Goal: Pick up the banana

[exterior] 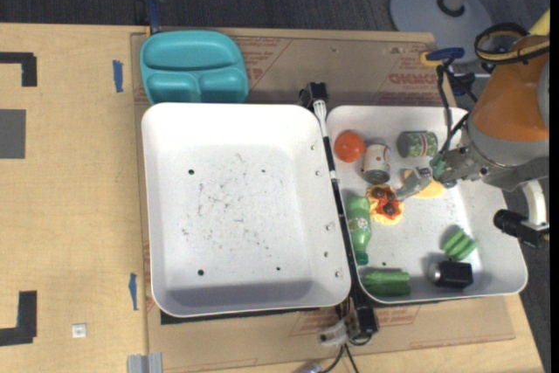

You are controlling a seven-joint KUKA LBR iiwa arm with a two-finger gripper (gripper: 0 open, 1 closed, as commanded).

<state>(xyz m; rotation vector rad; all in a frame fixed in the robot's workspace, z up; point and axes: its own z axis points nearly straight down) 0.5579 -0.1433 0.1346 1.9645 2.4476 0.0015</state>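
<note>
Crowding was your risk: gripper [417, 181] hung over the banana [428, 189] w/ toy [385, 207] & can [376, 162] close by; fingers' spread — can't tell.

Two white bins [236, 293] (one teal tray [194, 65]).

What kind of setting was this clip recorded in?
Probably a robotics lab bench: two shallow white bins side by side on cardboard, toy groceries such as an orange ball, and a grey-and-orange arm reaching in.
</note>
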